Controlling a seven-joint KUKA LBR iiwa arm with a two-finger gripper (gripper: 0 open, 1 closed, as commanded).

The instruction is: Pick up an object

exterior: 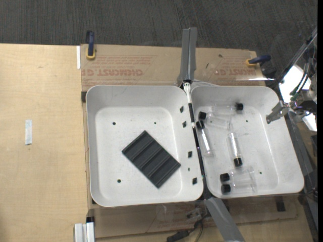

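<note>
Editor: Arm first. Where is it?

Photographer: The arm enters at the far right and leans in over the rim of the right bin. Little more than its lower end is in shot. The gripper sits at that bin's right wall, roughly level with the upper half of the bin and pointing inward.

Editor: Spread, or pinching something?

Photographer: I cannot tell; it is small and partly cut off at the edge. Nothing can be seen caught in it.

Editor: And the objects?

Photographer: The left bin holds a black ribbed panel, lying flat and turned on a diagonal near the middle of the floor. In the right bin lie several clear tubes with black caps. One is near the top, one runs along the left wall, one lies in the middle, and two lie close together at the bottom. All are apart from the gripper.

Editor: Surroundings?

Photographer: Both bins rest on a sheet of cardboard. It is clamped at its back corners to a wooden bench.
</note>
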